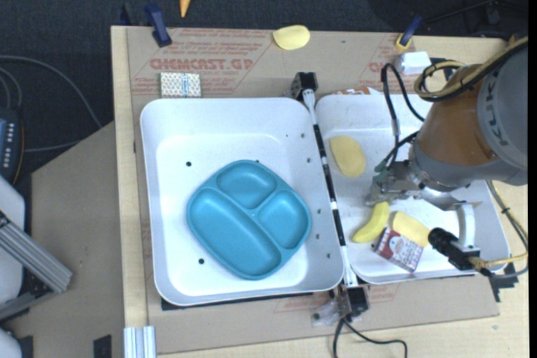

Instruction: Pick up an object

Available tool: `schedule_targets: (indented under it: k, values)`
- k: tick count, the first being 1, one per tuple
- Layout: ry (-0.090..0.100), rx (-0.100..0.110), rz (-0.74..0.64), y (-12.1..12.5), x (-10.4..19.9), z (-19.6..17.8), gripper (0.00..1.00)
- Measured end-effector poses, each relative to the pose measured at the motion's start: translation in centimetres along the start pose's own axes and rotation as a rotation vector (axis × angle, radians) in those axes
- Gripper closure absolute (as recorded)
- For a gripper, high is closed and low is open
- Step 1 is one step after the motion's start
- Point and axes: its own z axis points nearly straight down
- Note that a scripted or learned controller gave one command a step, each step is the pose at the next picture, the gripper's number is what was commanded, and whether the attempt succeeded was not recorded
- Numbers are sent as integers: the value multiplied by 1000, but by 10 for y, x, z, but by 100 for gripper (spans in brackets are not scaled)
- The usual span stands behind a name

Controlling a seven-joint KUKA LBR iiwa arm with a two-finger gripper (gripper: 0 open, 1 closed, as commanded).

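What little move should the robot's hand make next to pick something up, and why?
Probably a short drop straight down. The hand sits low in the right white bin, just above the curved yellow banana, nearer to it than to the pale yellow oval.
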Motion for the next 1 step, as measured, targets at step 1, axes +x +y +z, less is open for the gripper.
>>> schedule_targets:
  k: [1]
  values:
    - [0,-1,-3,41,62,-91,100]
